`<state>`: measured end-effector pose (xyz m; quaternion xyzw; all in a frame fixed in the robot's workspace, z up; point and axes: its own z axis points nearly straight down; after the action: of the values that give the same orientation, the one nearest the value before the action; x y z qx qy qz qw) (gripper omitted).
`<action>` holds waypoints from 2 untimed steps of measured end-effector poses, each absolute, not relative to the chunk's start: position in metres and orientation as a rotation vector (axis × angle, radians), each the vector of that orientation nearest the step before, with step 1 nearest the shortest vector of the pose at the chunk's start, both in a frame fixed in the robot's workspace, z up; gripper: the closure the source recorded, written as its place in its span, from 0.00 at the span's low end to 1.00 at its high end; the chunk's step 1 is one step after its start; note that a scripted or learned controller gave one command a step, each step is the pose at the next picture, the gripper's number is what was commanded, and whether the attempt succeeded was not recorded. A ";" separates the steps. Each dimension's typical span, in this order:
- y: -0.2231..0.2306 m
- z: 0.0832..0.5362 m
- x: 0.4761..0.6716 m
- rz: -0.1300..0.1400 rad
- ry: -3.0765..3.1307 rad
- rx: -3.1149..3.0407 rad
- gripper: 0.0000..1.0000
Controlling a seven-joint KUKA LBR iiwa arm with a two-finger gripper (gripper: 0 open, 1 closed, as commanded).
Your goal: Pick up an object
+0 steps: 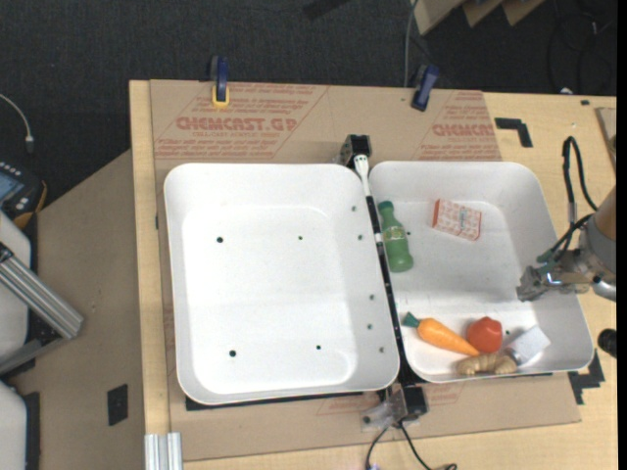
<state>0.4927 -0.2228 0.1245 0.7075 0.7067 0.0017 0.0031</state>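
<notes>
At the frame's right edge the tool [537, 280] hangs over the right white bin [509, 179]; whether it grips anything I cannot tell. A green plastic bottle [396, 238] lies along that bin's left wall.

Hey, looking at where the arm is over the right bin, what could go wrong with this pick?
The gripper sits by the right bin's far wall, apart from every object, so closing here would likely grab nothing. The carrot, tomato and ginger root crowd the near corner, so a grasp there may catch two or push one against the rim.
</notes>
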 end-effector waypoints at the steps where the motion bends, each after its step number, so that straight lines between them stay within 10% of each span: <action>1: -0.223 0.134 0.493 0.006 2.214 2.217 1.00; 2: -0.223 0.134 0.493 0.005 2.214 2.219 0.00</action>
<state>0.4928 -0.2230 0.1336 0.7078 0.7064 0.0016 0.0035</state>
